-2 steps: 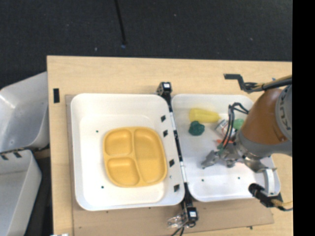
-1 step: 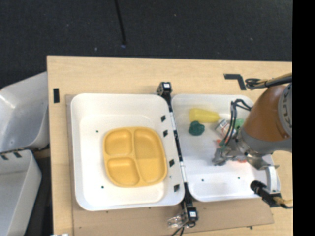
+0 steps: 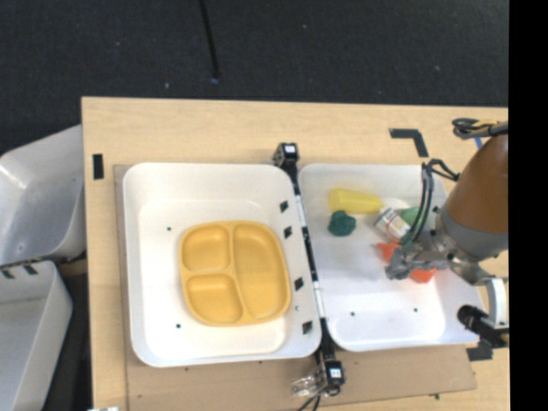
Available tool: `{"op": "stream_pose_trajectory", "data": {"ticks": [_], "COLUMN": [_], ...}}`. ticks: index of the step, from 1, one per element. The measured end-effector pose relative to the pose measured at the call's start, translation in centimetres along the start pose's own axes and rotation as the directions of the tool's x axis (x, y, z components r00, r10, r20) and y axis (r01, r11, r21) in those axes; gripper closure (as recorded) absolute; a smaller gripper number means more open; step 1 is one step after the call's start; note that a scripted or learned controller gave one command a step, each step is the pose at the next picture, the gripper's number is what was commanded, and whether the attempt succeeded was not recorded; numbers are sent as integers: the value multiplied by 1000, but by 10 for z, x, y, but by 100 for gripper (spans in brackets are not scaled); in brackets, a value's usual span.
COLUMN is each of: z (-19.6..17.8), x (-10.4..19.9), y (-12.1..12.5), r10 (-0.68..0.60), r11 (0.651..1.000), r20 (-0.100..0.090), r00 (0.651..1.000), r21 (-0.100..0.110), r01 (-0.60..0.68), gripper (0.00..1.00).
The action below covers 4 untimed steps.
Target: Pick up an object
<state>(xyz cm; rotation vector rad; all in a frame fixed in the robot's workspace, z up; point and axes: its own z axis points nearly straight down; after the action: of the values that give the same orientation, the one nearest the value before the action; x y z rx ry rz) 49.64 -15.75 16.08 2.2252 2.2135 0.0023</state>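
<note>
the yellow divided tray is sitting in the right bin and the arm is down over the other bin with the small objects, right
Not quite. The camera view shows the yellow divided tray in the left bin, not the right one. The rest holds: the arm is down over the other bin, the right bin, where the small objects lie, among them a yellow piece and a green one.

Grey arm with an orange band

The arm [image 3: 479, 204] shows a broad orange-brown band above a grey wrist; thin dark cables loop along it, and the small hand [image 3: 409, 264] is dull grey metal.
</note>
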Motion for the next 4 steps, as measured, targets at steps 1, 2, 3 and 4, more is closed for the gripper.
{"op": "stream_pose_trajectory", "data": {"ticks": [1,2,3,4], "z": [-63,-48,-51,-53], "x": [-6,-7,40,93], "y": [3,3,38,53], "r10": [-8,-4,-11,-11], "r11": [1000,1000,1000,1000], "r20": [2,1,-1,-2], "r00": [1000,1000,1000,1000], "r21": [-5,3,1,2], "r01": [8,4,11,11], "gripper": [100,100,100,100]}}
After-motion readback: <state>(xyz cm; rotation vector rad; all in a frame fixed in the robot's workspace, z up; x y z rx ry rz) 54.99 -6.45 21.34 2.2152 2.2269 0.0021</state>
